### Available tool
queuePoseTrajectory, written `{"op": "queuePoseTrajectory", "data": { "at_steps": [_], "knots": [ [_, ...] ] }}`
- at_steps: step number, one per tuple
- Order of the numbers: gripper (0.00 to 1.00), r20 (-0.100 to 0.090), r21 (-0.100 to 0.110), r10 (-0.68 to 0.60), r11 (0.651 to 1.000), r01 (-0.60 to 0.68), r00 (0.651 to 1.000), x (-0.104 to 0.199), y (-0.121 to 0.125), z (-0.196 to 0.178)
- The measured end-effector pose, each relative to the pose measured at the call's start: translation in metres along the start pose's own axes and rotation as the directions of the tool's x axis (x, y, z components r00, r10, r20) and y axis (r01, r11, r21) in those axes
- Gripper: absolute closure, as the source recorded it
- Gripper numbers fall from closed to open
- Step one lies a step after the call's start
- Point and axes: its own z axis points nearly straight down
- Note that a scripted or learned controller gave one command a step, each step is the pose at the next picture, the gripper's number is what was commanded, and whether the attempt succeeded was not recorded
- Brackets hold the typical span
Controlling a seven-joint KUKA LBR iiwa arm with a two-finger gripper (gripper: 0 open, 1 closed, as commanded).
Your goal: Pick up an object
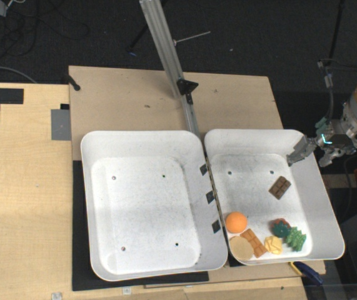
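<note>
Camera view looks down on a worktop (241,99) carrying two shallow white bins side by side: the left bin (97,167) and the right bin (319,186). The end effector (304,149) sits at the far right corner of the right bin, over its rim, reaching in from the right; whether it is released or clenched I cannot tell, and nothing is seen in it. The objects all lie in the right bin, nearer the camera than the end effector and well apart from it. Closest to it is a small brown block (280,187), tilted, lying alone toward the right side of the bin floor. The rest are gathered along the near edge of the bin: an orange ball (236,222) at the left, a tan round piece (241,249) just near of it, an orange-brown bar (254,241) beside that, then a yellow piece (273,245), a dark green and red item (281,227) and a bright green leafy item (296,237) at the right. A grey metal rail (165,49) runs from the far side down toward the gap between the bins.
</note>
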Motion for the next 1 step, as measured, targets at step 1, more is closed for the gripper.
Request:
{"op": "queuePoseTrajectory", "data": {
  "at_steps": [1],
  "knots": [
    [0.00,0.001,-0.005,0.001,1.000,-0.001,1.000,-0.0002,0.0006,-0.0024]
  ]
}}
